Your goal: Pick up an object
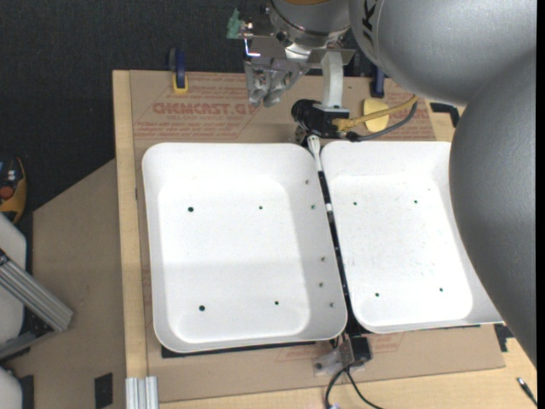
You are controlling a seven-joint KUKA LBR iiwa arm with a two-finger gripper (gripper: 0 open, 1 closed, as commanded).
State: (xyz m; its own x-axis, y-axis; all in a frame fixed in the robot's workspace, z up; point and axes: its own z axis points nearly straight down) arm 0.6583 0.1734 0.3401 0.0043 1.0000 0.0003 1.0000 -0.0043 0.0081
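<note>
The metal two-finger tool [271, 88] hangs above the tabletop behind the left shallow white plastic bin [234, 245]; I cannot tell its opening or hold. No pickable object is visible in either bin, so a descent probably grasps nothing.

1. Two shallow white plastic bins: a left bin [230, 245] and a right bin [400, 237], side by side.
2. One grey robot arm [477, 100] with an orange band.
3. Two blue clamps, far left [179, 68] and far right [378, 82].
</note>
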